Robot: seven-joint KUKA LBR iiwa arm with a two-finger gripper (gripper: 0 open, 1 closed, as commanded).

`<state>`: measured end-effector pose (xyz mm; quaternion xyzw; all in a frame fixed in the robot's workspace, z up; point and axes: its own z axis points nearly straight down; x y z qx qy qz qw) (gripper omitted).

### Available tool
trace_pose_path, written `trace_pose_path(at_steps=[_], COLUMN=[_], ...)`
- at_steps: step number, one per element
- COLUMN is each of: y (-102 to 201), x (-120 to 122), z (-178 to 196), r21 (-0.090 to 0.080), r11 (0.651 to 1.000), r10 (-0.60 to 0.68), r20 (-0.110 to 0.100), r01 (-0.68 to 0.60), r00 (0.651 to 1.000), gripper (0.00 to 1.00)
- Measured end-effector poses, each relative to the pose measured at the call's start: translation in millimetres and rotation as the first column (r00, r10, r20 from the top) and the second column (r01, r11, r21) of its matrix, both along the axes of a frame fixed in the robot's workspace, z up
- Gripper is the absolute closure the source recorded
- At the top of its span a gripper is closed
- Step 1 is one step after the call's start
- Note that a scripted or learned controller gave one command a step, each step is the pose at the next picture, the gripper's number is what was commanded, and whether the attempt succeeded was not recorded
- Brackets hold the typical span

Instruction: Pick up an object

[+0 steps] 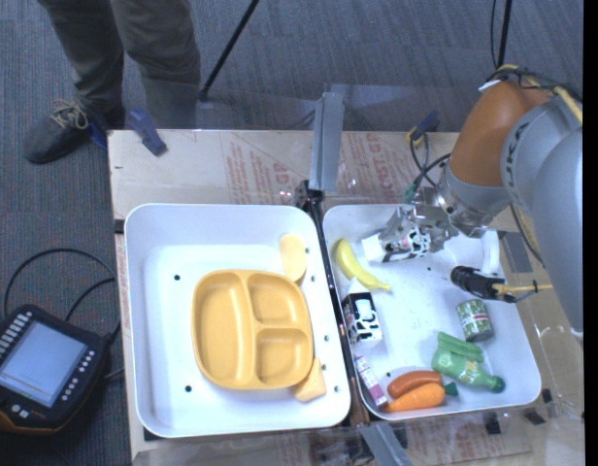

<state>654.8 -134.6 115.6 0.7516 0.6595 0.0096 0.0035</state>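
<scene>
Camera view, end effector (pixel 408 229) just above cow-patterned object (pixel 406 246)

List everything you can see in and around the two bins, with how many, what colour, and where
Divided plate: one, yellow, middle of the left bin.
Banana: one, yellow, upper left of the right bin.
Cow-patterned carton: one, black and white, left side of right bin.
Can: one, green, right side of right bin.
Green toy vegetable: one, lower right of right bin.
Carrot: one, orange, front of right bin.
Handheld screen unit: one, black and orange, on the floor at left.
Person's legs: grey trousers, top left.
Gripper: grey, over the back of the right bin.
</scene>
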Motion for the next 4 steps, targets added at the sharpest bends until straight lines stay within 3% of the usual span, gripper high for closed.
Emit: trace_pose_path(at_steps=[1, 2, 3, 4], y=[54, 55, 44, 29], x=[-10, -10, -9, -2], z=[112, 112, -5, -15], r21=[-0.008, -0.008, -0.006, 0.0], r11=[0.998, 0.998, 0.986, 1.0], r10=[-0.056, -0.055, 0.168, -0.01], r20=[-0.022, -0.023, -0.017, -0.002], r01=[0.056, 0.055, -0.168, 0.01], r00=[0.998, 0.998, 0.986, 1.0], gripper=[1.0, 0.0, 0.0, 0.0])
